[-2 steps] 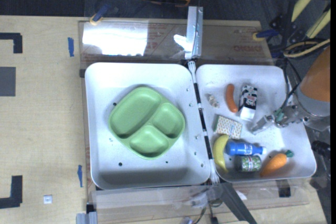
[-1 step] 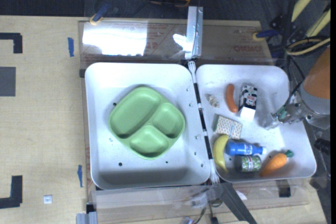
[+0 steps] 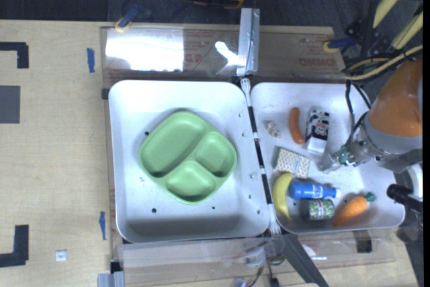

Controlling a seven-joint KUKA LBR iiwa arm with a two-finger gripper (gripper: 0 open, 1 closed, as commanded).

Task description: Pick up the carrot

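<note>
The carrot [image 3: 352,209] lies at the near right corner of the right bin [image 3: 269,104], just beside a green jar [image 3: 317,209] and blue bottle [image 3: 311,191]. The gripper [image 3: 334,160] hovers above the bin's middle, holding nothing visible; how far it is open I cannot tell.
</note>
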